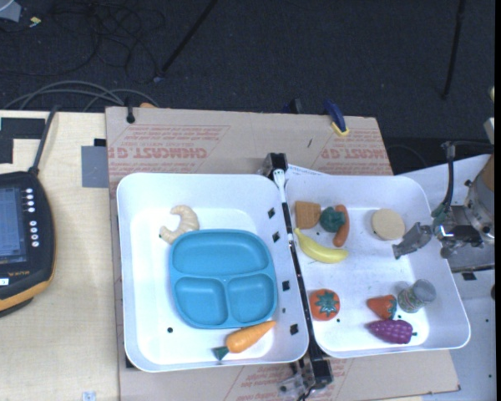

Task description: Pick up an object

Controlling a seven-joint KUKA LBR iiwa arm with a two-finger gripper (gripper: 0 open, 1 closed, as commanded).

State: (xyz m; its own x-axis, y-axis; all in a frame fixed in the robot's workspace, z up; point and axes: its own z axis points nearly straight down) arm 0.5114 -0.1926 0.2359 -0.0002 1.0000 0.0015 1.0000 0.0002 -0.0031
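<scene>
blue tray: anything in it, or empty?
Empty. All three compartments of the blue tray show bare blue. The carrot lies just off its lower edge and the beige piece off its upper left corner, both on the bin floor.

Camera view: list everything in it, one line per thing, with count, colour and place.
bins: 2, white, side by side on the bench
divided plate: 1, blue, left bin centre
croissant: 1, tan, left bin, far-left of the plate
carrot: 1, orange, left bin near edge
banana: 1, yellow, right bin left side
bread slice: 1, brown, right bin far-left
round cracker: 1, beige, right bin far side
tomato: 1, red, right bin near-left
grapes: 1, purple, right bin near edge
strawberry: 1, red, above the grapes
pendant: 1, orange-grey, far left
gripper: 1, grey, over right bin's right side
</scene>
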